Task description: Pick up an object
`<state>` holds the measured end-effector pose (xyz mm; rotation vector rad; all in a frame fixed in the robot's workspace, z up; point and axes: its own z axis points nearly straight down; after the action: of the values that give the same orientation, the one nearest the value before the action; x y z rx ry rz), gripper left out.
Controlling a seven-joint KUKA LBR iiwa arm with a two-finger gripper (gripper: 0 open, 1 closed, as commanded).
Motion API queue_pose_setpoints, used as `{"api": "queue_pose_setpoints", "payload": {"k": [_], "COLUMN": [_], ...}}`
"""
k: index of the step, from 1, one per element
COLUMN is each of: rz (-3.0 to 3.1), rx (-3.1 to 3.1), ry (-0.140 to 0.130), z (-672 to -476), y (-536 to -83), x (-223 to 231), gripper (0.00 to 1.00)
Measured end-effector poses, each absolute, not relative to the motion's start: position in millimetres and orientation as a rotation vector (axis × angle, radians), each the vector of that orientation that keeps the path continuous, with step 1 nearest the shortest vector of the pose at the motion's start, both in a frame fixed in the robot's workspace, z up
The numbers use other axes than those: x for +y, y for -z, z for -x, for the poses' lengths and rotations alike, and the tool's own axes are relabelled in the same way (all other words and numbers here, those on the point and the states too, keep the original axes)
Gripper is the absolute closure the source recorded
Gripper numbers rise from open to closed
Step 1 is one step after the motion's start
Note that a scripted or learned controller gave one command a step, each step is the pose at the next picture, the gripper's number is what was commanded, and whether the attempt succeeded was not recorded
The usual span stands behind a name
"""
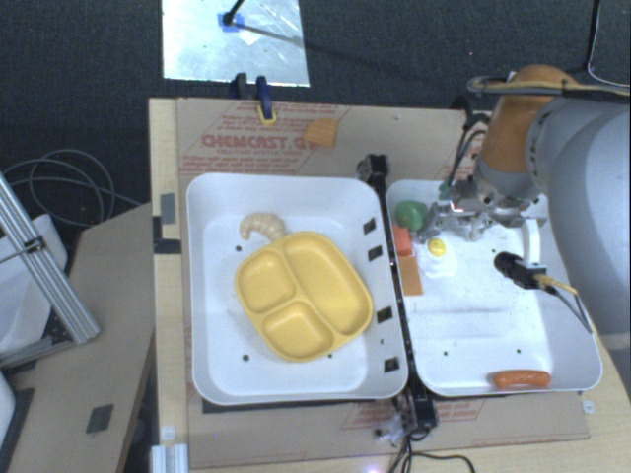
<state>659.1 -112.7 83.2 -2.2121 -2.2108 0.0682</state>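
From the overhead camera: the grey arm (pixel 582 166) comes in from the right, its orange band (pixel 518 116) showing at the back edge of the right bin (pixel 493 333). The gripper (pixel 449 220) is down low over that bin's far left corner. Open or clamped? I cannot tell from this angle, and nothing can be seen held in it.

Right beside the gripper, on its left, sits a green lump (pixel 411 214), touching or nearly touching it. Just in front of the gripper lies a small yellow piece (pixel 437 249) on the white floor. An orange-red block (pixel 402 240) hugs the bin's left wall below the green lump, with a brown strip (pixel 410 278) next along that wall. An orange sausage (pixel 522 378) lies well apart, at the near right edge.

Over in the left bin (pixel 212 294), a yellow divided plate (pixel 301 294) sits tilted across the middle, and a pale croissant (pixel 261 226) rests just behind its far corner.
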Motion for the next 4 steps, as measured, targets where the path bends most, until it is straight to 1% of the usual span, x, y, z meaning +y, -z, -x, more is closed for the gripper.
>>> {"api": "queue_pose_setpoints", "payload": {"k": [1,2,3,4], "rz": [2.229,2.220,2.213,2.212], "rx": [-2.220,-2.225,-2.227,-2.228], "ry": [-0.021,0.007,0.001,0.000], "z": [-665.7,-580.1,-546.2,-504.0], "y": [-96.1,-190.3,-205.2,-216.1], "x": [-107.5,-71.0,-37.2,-2.3], "gripper": [1.00,1.00,1.00,1.00]}}
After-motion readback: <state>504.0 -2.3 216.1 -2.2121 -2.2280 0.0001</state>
